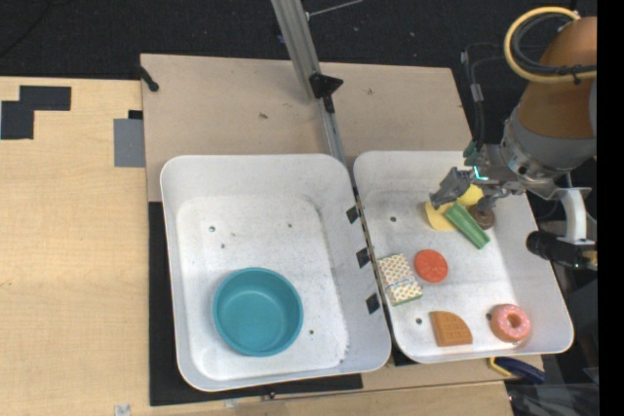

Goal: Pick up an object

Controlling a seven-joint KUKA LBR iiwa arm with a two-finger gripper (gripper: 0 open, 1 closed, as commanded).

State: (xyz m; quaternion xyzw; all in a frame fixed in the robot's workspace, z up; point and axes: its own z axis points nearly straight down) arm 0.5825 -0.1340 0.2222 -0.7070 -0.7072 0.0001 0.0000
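Claw (468,191) sits low over the yellow piece (441,216) and green stick (468,227); whether its fingers are apart, I cannot tell.

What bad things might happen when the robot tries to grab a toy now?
1. The gripper hangs over the yellow piece and the green stick, which touch each other. It might catch both, or pinch neither.
2. Those two lie close to the right bin's far side, so a nudge could slide them against the wall.
3. A sideways push might knock the stick toward the red round piece.
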